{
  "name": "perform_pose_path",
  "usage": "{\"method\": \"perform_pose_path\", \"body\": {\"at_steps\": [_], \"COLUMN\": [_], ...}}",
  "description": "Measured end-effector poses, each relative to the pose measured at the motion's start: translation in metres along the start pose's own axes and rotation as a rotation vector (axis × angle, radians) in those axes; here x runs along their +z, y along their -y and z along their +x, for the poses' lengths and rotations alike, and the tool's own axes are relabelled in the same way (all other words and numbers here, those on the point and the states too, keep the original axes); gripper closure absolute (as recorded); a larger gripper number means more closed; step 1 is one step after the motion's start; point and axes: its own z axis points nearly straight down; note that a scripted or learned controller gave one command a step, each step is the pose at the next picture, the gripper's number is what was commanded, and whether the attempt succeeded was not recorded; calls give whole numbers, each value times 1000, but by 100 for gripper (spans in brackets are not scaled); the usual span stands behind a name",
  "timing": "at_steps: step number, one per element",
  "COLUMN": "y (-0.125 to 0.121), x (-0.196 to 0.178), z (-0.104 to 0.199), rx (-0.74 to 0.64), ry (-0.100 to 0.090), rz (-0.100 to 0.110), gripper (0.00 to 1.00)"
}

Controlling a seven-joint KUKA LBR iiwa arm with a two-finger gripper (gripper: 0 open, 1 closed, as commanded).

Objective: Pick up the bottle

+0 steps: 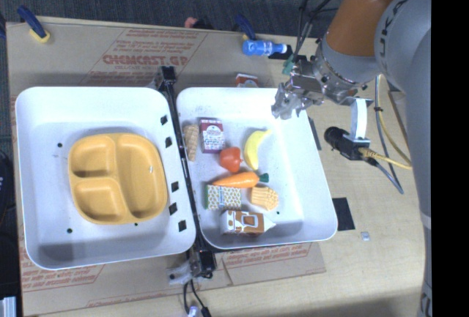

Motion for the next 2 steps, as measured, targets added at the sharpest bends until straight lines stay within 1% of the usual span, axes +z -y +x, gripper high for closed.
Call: {"method": "perform_pose_path", "body": {"at_steps": [1,2], "y": [70,110], "x": [3,-26], "z": [-54,-64], "rx": [85,-11], "ry": [0,-3], "rz": [0,0], "gripper": [100,100]}}
